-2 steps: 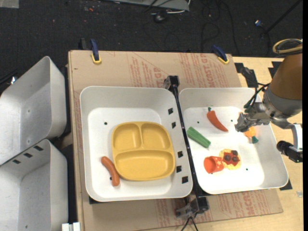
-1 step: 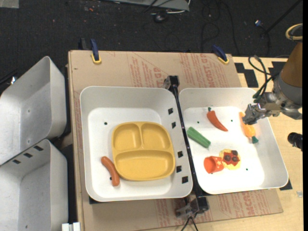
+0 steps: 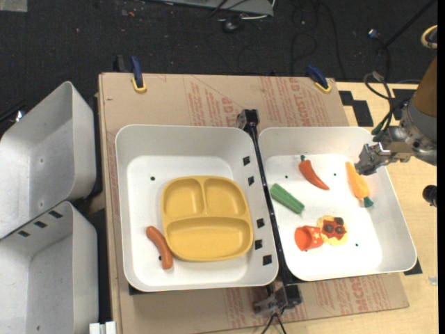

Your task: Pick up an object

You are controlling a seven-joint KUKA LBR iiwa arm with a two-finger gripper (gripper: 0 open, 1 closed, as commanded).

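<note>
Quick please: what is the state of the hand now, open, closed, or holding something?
Hand: cannot be told whether open or closed. It is over the right bin, just above the orange carrot, and nothing is seen held in it.

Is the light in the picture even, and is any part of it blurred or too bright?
Camera view: light is soft and even, shadows faint; the white right bin looks bright but not washed out; the yellow tray is sharp; the claw looks slightly blurred.
</note>
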